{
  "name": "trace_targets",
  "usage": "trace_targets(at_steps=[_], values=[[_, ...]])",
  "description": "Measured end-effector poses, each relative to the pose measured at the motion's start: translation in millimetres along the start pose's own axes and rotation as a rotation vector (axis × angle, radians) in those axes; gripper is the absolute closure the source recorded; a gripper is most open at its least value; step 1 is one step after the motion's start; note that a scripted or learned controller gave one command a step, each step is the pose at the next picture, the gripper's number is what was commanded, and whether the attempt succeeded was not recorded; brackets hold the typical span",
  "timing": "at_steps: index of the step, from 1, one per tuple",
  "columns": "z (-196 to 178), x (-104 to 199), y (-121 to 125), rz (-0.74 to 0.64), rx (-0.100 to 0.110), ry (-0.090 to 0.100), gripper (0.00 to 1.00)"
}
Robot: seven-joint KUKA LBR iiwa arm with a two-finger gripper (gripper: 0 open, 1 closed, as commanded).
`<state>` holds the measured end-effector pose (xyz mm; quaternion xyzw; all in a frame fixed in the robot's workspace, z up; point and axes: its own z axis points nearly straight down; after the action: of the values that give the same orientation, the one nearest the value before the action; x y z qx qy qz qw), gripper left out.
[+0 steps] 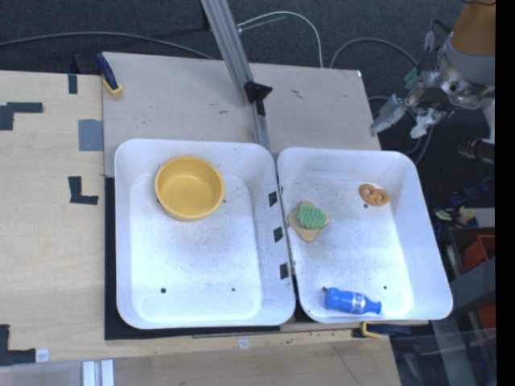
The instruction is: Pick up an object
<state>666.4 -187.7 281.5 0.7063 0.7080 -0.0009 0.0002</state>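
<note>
The right bin (418,215) holds three things: a small brown pretzel (373,195) near its far right corner, a green-and-tan sandwich-like toy (309,219) by its left wall, and a blue bottle (351,301) lying on its side near the front. A yellow bowl (189,187) stands upright in the left bin (137,280). My gripper (399,125) hangs beyond the right bin's far right corner, over the bench edge. Its fingers are open with nothing between them. It is well apart from every object.
A slanted metal pole (229,39) crosses the bench behind the bins and ends at a black bracket (257,92). A blue-and-yellow clamp (109,74) lies at the bench's far left corner. Cables (282,18) trail behind the bench.
</note>
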Motion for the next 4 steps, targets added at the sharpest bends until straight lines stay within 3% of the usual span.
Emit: trace_targets(at_steps=[1,4], values=[[-0.1,-0.1,-0.1,0.000,0.000,0.000,0.00],[173.7,-18.6,-5.5,0.002,0.006,0.001,0.00]])
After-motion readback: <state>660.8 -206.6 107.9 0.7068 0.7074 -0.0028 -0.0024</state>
